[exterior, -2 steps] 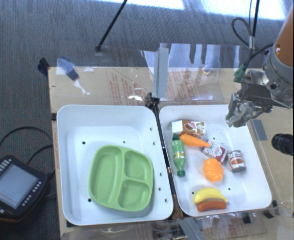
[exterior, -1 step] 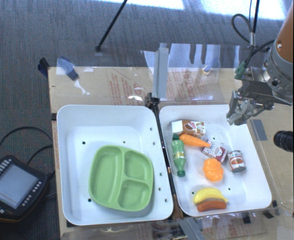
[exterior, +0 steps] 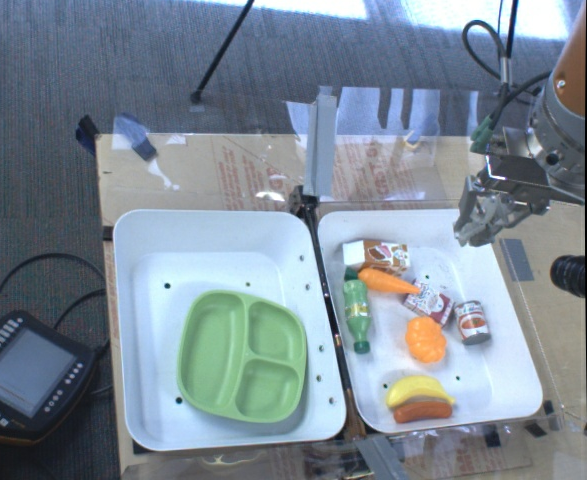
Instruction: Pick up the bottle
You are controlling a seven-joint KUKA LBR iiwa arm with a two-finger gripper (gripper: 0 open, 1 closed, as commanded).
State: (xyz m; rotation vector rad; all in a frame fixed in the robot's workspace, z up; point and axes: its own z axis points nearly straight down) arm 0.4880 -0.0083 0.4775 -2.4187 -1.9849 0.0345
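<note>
The glossy green bottle (exterior: 357,314) is seen lying beside the right bin's (exterior: 518,383) left wall; the end effector (exterior: 476,230) hangs above, apparently empty, its opening unclear.

Two white bins (exterior: 133,268) sit on the worktop (exterior: 203,168). There is one green divided tray (exterior: 241,356), one green bottle (exterior: 356,313), one carrot (exterior: 388,281), one can (exterior: 471,322), one orange fruit (exterior: 425,339), one banana (exterior: 416,388), and one sausage (exterior: 423,411).

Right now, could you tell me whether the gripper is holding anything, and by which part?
Nothing is held: the gripper hangs above the right bin's far edge, apart from the green bottle.
</note>
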